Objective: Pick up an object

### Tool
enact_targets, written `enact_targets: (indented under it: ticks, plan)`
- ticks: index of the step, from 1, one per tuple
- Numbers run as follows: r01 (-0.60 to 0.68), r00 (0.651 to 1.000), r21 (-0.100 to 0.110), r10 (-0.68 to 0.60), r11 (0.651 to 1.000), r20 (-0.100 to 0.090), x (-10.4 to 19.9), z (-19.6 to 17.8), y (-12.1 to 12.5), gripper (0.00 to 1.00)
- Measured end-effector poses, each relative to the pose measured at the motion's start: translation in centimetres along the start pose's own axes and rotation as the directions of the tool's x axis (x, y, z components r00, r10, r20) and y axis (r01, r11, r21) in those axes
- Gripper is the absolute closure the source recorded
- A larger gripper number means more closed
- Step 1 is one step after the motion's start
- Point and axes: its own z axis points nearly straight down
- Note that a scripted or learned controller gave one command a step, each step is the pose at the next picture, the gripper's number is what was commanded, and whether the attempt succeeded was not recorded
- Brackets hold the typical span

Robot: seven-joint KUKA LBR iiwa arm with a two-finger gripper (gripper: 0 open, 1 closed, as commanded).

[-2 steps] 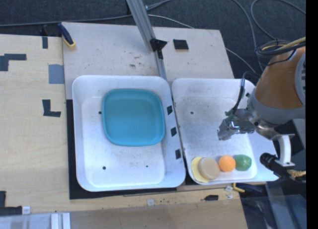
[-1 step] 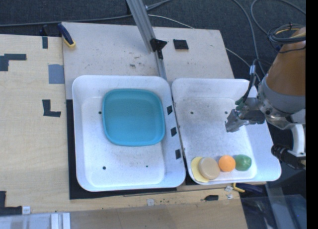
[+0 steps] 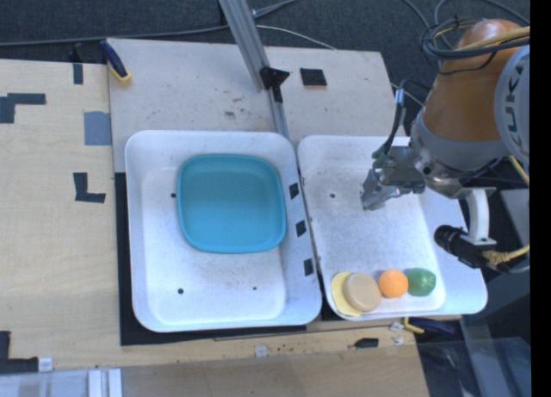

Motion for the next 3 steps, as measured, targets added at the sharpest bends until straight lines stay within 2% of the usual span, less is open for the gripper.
enact_targets:
  ticks: [1,3]
  plan:
    - [-0.001,1.0,0.001,0.001,1.0,0.0,4.2,0.9,1.7,1.0]
    - [-0.001,1.0,0.001,0.001,1.0,0.001,13.6,3.7,8.4,1.0]
